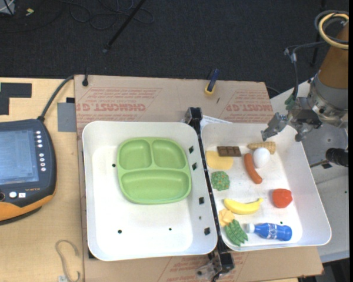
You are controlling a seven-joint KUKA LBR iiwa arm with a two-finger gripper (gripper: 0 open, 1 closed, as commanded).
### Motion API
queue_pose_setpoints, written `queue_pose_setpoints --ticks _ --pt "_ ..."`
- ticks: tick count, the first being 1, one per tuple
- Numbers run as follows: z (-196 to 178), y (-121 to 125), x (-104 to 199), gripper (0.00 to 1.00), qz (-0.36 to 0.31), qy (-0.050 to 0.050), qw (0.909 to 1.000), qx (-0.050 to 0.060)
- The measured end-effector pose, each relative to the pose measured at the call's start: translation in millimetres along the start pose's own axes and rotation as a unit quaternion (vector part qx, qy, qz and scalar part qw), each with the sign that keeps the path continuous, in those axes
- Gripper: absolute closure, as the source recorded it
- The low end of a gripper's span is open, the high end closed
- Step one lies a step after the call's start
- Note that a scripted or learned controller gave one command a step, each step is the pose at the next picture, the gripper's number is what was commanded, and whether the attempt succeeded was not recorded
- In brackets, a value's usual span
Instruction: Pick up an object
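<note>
The right bin (310, 187) holds several toy foods: a brown chocolate bar (228, 151), a white egg (261, 157), a corn piece (263, 147), an orange sausage (252, 168), a yellow cheese block (219, 161), a green broccoli (220, 181), a banana (243, 205), a red tomato (282, 198), a blue bottle (272, 232) and a green leafy piece (236, 232). My gripper (275, 127) hangs over the bin's far right corner, just above and to the right of the corn and the egg. Nothing is visibly held in it.
The left bin (100, 216) bears a green divided plate (153, 170). A teach pendant (15, 166) lies on the bench at far left. A blue and yellow clamp (211, 82) sits on the cardboard behind the bins. The arm's cables (294, 69) loop at upper right.
</note>
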State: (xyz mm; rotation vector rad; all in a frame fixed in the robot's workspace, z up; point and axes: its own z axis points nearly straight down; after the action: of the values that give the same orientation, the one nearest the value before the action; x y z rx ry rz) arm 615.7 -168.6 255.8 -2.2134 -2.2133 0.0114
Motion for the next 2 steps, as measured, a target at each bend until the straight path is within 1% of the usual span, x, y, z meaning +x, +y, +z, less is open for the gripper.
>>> queue_pose_setpoints --ticks 1,2 --pt "-6.3 1.9 -0.4 0.0 0.0 -0.001 1.0 -0.005" --pt "39.7 8.9 -1.0 0.0 -0.001 -0.001 1.0 -0.004"
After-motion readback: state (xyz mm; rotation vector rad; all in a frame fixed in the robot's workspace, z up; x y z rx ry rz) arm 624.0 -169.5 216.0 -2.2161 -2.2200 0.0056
